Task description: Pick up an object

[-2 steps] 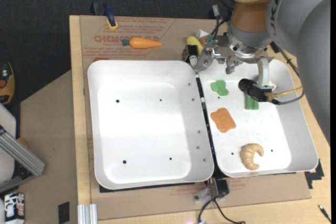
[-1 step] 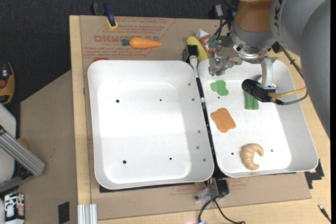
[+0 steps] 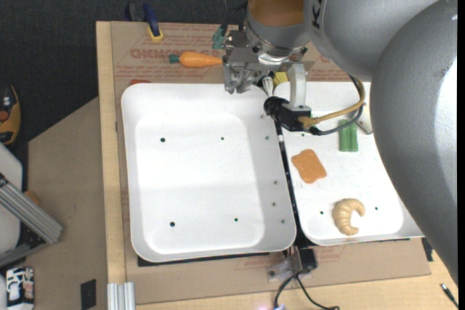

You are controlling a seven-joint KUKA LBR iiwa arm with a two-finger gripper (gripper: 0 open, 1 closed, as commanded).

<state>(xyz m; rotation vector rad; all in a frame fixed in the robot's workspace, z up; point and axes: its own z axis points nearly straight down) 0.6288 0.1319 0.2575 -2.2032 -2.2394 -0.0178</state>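
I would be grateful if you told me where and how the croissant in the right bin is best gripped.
Probably across the thick middle of the croissant, coming straight down from above. It lies flat on the floor of the right bin, curved with narrow tips, so the middle offers the fullest width. The space around it looks open, with the orange piece well apart.

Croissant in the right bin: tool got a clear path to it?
Probably yes. The croissant lies alone near the right bin's front edge, apart from the orange slab. The tool sits at the bins' far side; nothing stands between.
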